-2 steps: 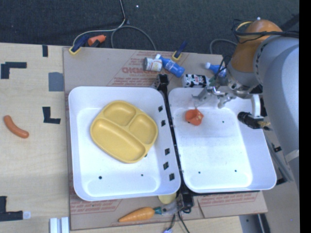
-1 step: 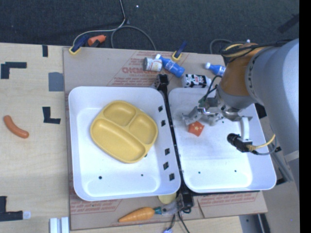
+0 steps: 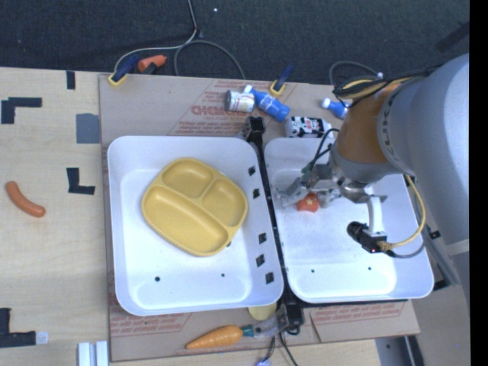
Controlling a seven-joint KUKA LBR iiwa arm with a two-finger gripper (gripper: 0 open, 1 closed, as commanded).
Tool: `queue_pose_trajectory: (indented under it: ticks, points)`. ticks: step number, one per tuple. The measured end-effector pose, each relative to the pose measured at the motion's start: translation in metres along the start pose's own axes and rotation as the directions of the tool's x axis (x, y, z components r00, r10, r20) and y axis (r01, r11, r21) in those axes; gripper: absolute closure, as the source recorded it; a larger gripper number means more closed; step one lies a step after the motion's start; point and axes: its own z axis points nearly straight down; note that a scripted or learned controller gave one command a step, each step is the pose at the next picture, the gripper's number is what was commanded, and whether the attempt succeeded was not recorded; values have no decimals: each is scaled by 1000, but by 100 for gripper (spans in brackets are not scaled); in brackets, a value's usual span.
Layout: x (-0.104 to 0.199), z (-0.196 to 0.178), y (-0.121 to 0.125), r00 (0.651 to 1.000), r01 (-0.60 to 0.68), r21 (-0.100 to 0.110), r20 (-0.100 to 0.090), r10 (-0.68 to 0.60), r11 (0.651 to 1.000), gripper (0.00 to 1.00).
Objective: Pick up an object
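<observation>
A small red-orange object (image 3: 308,203) lies in the right white bin (image 3: 358,280), near its upper left part. My gripper (image 3: 300,190) is down in that bin, directly over and touching or almost touching the red-orange object; the wrist hides part of the contact. The grey arm with its orange band (image 3: 366,128) reaches in from the right, and a black cable fitting (image 3: 364,235) hangs below it.
A yellow divided plate (image 3: 194,204) lies in the left bin (image 3: 137,280). Blue and white bottles (image 3: 259,101) sit behind the bins. An orange carrot (image 3: 216,337) lies at the front edge, and a sausage (image 3: 25,199) rests far left on the bench.
</observation>
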Motion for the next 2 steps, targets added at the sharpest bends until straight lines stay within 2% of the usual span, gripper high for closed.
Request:
queue_pose_trajectory:
  ticks: [1, 2]
  points:
    - [-1, -10, 1, 1000, -1, -1, 0, 1, 1000, 100]
    - [48, -103, -21, 1000, 4, 1, -6, -4, 1000, 100]
